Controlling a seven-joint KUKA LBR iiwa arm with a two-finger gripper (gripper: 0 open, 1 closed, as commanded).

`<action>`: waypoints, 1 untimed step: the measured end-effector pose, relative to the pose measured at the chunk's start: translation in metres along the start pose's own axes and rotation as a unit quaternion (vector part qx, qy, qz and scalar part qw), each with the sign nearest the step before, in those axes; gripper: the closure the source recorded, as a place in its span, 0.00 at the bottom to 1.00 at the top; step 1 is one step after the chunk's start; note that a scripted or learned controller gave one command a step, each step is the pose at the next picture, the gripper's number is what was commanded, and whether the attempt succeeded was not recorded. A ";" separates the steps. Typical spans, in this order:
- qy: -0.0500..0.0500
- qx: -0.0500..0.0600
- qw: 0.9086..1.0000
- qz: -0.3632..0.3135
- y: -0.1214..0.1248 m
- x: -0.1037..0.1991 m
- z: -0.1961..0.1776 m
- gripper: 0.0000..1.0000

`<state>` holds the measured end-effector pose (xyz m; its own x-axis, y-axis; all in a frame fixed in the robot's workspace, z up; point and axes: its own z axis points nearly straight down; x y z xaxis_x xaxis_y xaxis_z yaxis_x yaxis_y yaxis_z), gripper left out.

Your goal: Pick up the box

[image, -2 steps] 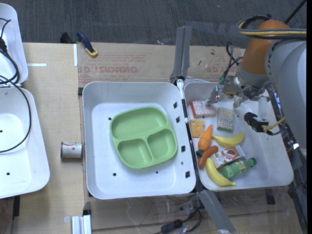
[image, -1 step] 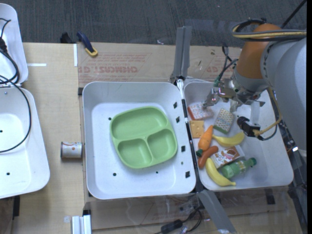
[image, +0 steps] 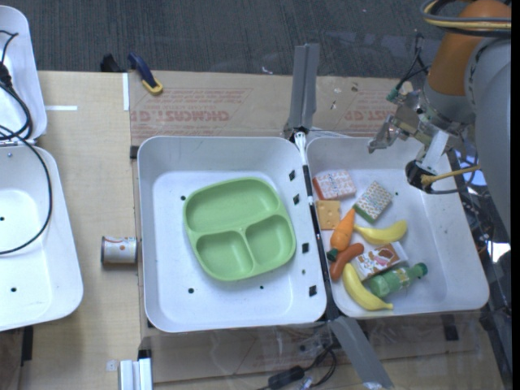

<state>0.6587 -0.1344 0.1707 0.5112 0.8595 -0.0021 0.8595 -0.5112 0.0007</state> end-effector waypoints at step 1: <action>0.000 0.000 0.999 -0.041 -0.010 0.018 0.069 0.00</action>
